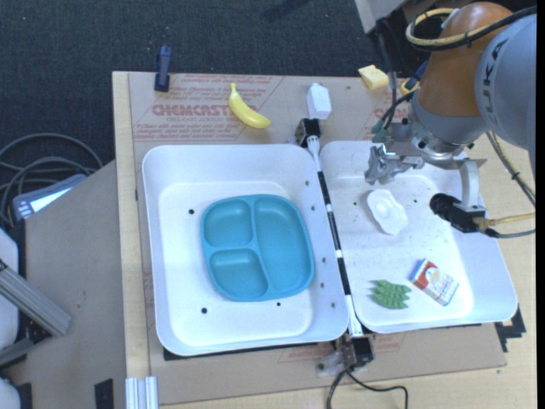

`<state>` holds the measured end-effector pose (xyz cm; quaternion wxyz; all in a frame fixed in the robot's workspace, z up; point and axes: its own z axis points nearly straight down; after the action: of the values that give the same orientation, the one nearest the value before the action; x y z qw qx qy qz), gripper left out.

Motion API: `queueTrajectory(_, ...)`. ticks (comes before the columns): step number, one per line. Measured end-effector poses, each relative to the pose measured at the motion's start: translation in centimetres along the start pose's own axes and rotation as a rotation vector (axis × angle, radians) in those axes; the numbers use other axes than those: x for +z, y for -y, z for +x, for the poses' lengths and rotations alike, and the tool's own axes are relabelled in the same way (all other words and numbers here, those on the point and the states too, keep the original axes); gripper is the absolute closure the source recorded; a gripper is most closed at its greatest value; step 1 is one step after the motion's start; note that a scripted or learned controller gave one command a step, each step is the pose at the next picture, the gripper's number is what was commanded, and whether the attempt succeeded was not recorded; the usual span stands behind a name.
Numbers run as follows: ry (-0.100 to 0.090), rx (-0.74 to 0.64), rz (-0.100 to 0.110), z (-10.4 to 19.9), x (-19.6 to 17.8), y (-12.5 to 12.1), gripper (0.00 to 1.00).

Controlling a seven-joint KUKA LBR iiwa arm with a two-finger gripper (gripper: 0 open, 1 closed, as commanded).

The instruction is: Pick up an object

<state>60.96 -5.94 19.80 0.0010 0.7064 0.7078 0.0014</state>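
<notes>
My gripper (385, 165) hangs over the far part of the right bin (490, 267). Just in front of it, a white lumpy object (387, 212) lies on the bin floor, apart from the gripper. Nearer the front edge of that bin lie a green leafy toy (390, 294) and a small red, white and blue packet (434, 281). I see nothing held at the gripper.
The left bin (170, 228) holds a blue divided plate (255, 247). Behind the bins, on the bench, lie a banana (248, 109), a white block (318, 100), a yellow piece (372, 77) and a dark blue item (162, 66).
</notes>
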Motion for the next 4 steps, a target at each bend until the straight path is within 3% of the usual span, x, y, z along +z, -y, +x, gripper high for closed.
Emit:
queueTrajectory(1, 0.001, 0.001, 0.003, -0.1, 0.1, 0.1, 0.0)
queueTrajectory(2, 0.001, 0.003, 0.004, -4.0, 11.1, 1.0, 0.0)
queueTrajectory(3, 0.0, 0.003, 0.006, -6.2, 11.3, 2.4, 0.0)
queueTrajectory(4, -0.001, 0.001, 0.006, -3.4, 11.3, 2.4, 0.0)
